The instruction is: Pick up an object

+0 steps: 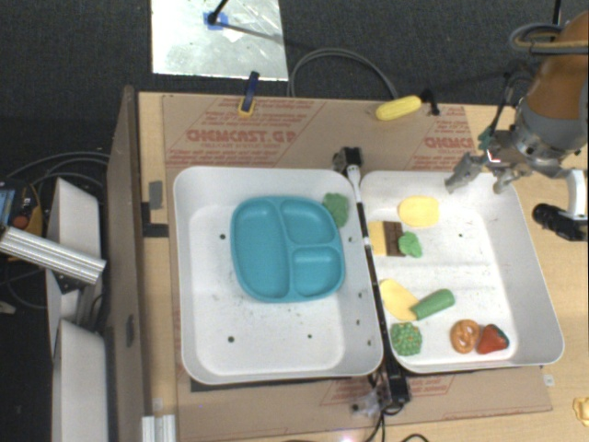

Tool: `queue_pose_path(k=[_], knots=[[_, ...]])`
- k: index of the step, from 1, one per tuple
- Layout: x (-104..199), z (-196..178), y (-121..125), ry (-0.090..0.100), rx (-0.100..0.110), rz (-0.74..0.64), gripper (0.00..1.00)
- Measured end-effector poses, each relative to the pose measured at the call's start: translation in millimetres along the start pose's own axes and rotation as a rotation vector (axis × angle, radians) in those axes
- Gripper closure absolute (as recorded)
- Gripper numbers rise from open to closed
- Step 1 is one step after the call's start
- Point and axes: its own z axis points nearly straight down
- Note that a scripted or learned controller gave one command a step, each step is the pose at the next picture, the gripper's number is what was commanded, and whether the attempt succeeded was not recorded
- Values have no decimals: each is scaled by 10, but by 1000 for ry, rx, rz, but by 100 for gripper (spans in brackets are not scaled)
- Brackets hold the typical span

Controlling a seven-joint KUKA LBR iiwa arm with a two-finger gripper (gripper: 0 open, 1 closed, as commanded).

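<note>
Arm (pixel 557 81) cut off by the right edge, gripper (pixel 480 175) too small to tell its state, brown block (pixel 391 238) partly hidden behind green piece (pixel 410 245), bench (pixel 239 127) front cropped at the bottom edge

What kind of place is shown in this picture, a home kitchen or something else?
Most likely a robotics lab bench, not a kitchen. A robot gripper hangs over the right white bin, which holds toy food such as a green cucumber. Loose cables lie beside the bench.
</note>
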Motion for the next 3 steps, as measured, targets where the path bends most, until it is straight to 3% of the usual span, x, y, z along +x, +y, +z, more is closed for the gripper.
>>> queue_pose_path(k=[1,2,3], knots=[[491,1262,176,4,7,-6,0],[706,1194,-427,2,6,3,0],[737,1181,51,0,-4,-3,0]])
